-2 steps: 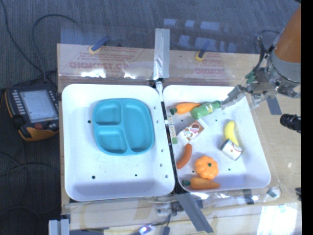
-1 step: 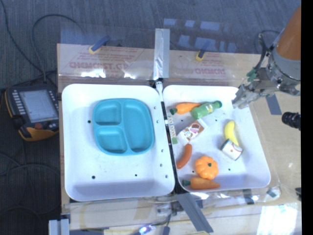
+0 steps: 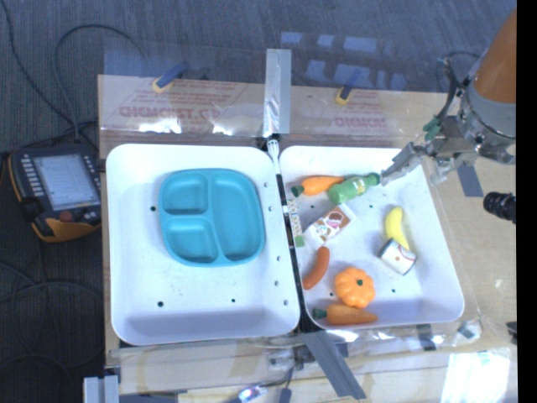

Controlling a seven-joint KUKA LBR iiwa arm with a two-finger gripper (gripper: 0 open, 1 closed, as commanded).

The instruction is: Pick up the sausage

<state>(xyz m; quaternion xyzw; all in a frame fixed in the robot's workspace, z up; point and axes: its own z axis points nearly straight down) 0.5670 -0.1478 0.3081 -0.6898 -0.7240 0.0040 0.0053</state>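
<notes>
The sausage (image 3: 316,267) is a short reddish-brown piece lying at a slant near the left wall of the right bin (image 3: 436,250), just left of an orange pumpkin (image 3: 354,286). My gripper (image 3: 430,175) hangs over the right bin's far right corner, well up and to the right of the sausage. It is open, with one finger pointing left toward a green bottle (image 3: 352,187) and the other toward the bin's right rim. Nothing is between the fingers.
The right bin also holds a carrot (image 3: 321,185) at the back, a second carrot (image 3: 351,315) at the front, a small carton (image 3: 329,225), a banana (image 3: 397,225) and a small white box (image 3: 398,257). A blue divided plate (image 3: 210,215) lies in the left bin (image 3: 134,292).
</notes>
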